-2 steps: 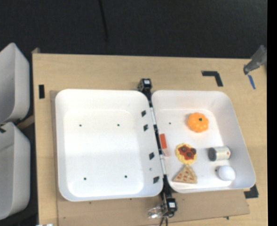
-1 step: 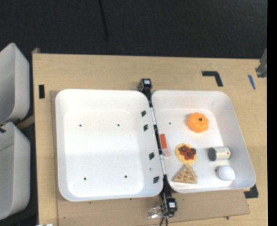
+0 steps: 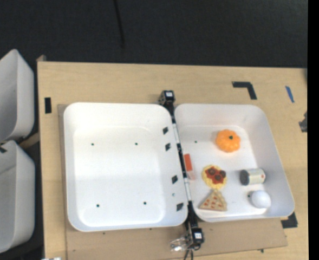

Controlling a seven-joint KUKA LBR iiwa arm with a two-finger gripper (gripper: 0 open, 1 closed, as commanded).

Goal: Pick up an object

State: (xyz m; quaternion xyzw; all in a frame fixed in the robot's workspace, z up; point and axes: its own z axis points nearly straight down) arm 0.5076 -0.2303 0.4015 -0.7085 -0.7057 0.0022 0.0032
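The right white bin point(image 3: 267, 129) holds several small objects. An orange pumpkin-like ball point(image 3: 228, 140) lies toward its back. Below it sits a round yellow piece with red topping point(image 3: 214, 176), and a triangular pizza slice point(image 3: 213, 201) lies near the front wall. A small grey and white cylinder point(image 3: 252, 176) lies on its side to the right, with a white ball point(image 3: 260, 199) in front of it. A thin orange-red strip point(image 3: 187, 164) lies along the bin's left wall.
The left white bin point(image 3: 72, 161) stands beside the right one, joined by a black-clipped divider point(image 3: 176, 161). Both rest on a tan bench point(image 3: 105, 83). White containers point(image 3: 5, 102) stand off the bench's left edge. Black and blue tape marks point(image 3: 246, 88) sit at the back right.
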